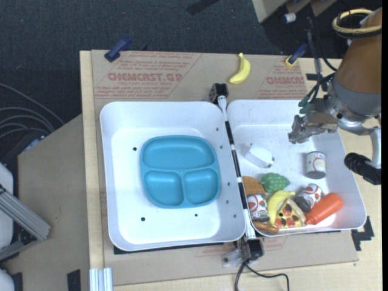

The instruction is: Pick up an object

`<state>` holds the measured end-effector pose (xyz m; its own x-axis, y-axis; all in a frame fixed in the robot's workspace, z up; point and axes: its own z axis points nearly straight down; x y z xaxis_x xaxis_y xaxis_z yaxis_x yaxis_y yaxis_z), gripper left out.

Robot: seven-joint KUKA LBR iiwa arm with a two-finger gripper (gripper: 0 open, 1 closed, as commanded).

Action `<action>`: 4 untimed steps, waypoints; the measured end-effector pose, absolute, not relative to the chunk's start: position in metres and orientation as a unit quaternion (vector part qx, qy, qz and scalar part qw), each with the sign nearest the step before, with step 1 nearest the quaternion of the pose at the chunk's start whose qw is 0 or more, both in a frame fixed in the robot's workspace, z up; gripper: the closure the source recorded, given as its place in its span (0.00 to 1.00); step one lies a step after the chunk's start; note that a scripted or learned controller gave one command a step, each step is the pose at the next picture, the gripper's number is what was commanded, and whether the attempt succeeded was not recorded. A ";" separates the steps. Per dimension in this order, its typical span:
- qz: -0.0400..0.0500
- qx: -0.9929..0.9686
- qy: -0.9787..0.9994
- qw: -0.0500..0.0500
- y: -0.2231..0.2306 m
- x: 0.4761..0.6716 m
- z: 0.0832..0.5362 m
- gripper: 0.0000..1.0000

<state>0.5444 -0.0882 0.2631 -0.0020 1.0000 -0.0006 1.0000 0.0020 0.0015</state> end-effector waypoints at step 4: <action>-0.001 0.707 0.707 -0.001 -0.062 0.520 0.263 1.00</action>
